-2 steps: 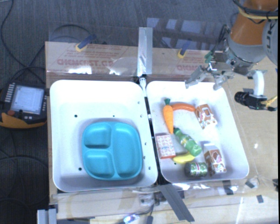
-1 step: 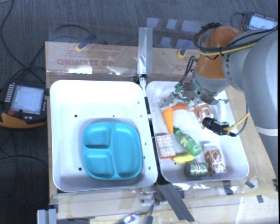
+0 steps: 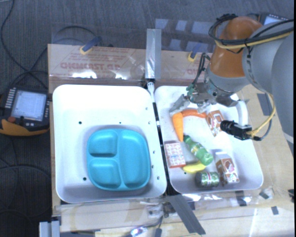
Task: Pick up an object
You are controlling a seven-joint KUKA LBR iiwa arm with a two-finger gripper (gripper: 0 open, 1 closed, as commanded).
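One carrot [image 3: 178, 124] lying upper middle of the right bin [image 3: 254, 174], long axis running down-frame, sitting just below-left of gripper [image 3: 193, 101]; fingers probably spread, pinching nothing.

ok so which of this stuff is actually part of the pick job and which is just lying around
Part of the job:
- gripper, over the right bin
- carrot
- green bottle
- banana
- can
- two small cartons
- flat packet

Lying about:
- blue divided plate in the left bin
- handheld pendant
- cardboard sheet
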